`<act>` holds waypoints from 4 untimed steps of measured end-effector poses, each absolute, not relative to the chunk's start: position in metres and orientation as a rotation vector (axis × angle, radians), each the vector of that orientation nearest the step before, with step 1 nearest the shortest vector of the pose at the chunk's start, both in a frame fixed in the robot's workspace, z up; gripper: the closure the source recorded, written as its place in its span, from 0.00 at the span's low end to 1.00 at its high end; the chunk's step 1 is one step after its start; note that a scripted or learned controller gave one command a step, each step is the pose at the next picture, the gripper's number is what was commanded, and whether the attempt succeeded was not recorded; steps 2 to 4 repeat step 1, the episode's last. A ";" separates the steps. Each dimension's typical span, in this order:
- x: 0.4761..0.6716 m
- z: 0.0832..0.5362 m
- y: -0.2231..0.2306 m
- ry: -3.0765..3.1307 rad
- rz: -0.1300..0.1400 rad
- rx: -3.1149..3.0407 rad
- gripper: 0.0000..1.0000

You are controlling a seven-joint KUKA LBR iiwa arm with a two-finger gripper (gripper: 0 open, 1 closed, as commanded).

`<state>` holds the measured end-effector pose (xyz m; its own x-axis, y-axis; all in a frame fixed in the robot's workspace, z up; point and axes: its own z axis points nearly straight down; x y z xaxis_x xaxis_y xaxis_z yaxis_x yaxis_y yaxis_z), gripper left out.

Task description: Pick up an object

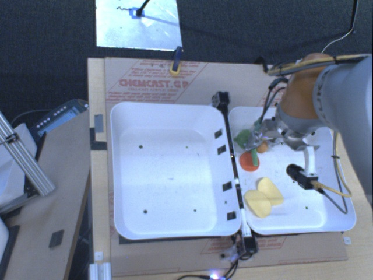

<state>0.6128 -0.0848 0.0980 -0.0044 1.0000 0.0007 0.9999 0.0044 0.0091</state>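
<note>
The right bin [326, 214] holds a green leafy item [243, 137], a red-orange round item [249, 161] and two pale yellow pieces [258, 204] lying side by side near the front. My gripper [261, 137] hangs low over the bin's far left part. It is right beside the green item and just above the red-orange one. A small orange bit [264, 147] shows under its tip. The grey arm with its orange band [300, 92] comes in from the right and hides the bin's far right part.
The left bin [169, 174] lies next to the right one, with black clips [224, 150] along the shared wall. A black part with a yellow cable [300, 177] hangs under the wrist. A shiny sheet [138, 16] lies beyond the bench.
</note>
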 end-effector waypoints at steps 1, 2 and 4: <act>0.591 0.190 0.005 2.233 0.013 2.205 1.00; 0.591 0.190 0.005 2.233 0.013 2.205 1.00; 0.591 0.190 0.005 2.233 0.013 2.205 1.00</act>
